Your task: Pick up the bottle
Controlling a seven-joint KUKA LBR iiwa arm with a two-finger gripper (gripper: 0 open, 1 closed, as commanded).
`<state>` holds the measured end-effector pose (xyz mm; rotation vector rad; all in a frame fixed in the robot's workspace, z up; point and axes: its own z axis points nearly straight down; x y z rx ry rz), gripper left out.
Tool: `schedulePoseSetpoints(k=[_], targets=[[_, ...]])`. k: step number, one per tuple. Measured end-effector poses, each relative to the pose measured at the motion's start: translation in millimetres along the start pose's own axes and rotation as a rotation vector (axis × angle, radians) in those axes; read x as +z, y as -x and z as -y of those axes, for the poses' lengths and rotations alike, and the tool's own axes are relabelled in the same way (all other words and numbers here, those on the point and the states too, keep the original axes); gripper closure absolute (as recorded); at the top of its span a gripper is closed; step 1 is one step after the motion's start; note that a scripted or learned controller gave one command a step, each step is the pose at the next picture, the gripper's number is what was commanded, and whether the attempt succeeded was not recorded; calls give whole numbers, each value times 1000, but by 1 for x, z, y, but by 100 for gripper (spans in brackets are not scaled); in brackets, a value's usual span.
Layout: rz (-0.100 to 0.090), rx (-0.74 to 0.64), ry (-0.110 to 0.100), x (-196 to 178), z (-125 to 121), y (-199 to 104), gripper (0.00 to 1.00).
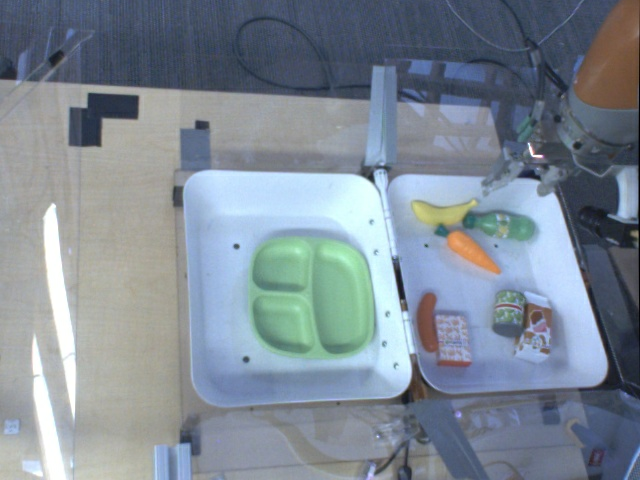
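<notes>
The green bottle [503,226] lies on its side in the right bin [590,353], near the far edge, with its cap toward the left. A yellow banana [443,211] and an orange carrot [473,252] lie against its cap end. My gripper [522,179] hangs above the bin's far rim, just behind the bottle and apart from it. Its two fingers are spread open with nothing between them.
The right bin also holds a red sausage [428,320], a red snack box [453,339], a small dark can [509,312] and a little carton [536,330]. In the left bin [215,268] sits a green divided plate [309,297]. Cables trail behind the bins.
</notes>
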<state>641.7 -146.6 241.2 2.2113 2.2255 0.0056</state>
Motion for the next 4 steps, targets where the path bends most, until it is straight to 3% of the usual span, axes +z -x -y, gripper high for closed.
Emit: schedulePoseSetpoints(k=[1, 2, 3, 4], targets=[[0, 144, 3, 153, 18, -25, 0], [1, 202, 5, 152, 83, 6, 0], [0, 199, 16, 138, 79, 5, 100], [0, 250, 2, 53, 121, -31, 100]])
